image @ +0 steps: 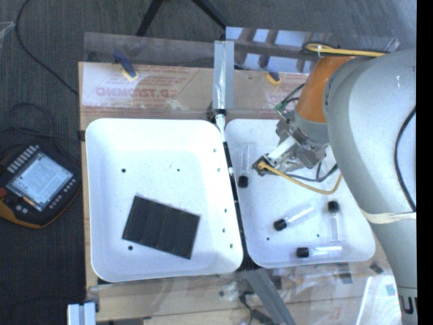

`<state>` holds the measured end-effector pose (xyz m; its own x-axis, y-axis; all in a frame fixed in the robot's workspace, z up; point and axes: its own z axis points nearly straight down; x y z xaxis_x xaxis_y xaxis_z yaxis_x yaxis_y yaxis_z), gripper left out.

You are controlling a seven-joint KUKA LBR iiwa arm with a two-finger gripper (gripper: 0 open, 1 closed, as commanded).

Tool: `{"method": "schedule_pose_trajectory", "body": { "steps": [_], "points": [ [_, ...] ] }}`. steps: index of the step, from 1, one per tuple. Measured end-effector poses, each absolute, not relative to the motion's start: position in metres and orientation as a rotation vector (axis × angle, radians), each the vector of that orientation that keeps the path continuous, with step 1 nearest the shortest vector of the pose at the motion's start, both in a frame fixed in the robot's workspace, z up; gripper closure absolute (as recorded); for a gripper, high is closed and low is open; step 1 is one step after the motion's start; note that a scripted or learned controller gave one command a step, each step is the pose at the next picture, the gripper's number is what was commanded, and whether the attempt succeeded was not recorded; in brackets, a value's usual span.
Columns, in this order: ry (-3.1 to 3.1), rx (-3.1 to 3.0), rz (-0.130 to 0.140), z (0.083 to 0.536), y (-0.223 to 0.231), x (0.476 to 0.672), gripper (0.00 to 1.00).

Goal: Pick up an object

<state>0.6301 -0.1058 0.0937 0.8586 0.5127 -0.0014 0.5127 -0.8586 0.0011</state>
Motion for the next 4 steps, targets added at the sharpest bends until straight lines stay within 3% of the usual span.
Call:
{"method": "schedule_pose_trajectory", "body": {
  "steps": [1, 2, 4],
  "points": [
    [0.835, 3.031, -0.007, 0.102, -0.106, 0.629, 1.00],
    [0.332, 3.122, 0.014, 0.092, -0.126, 0.652, 1.00],
    [0.335, 3.119, 0.001, 0.109, -0.126, 0.651, 1.00]
  ]
}}
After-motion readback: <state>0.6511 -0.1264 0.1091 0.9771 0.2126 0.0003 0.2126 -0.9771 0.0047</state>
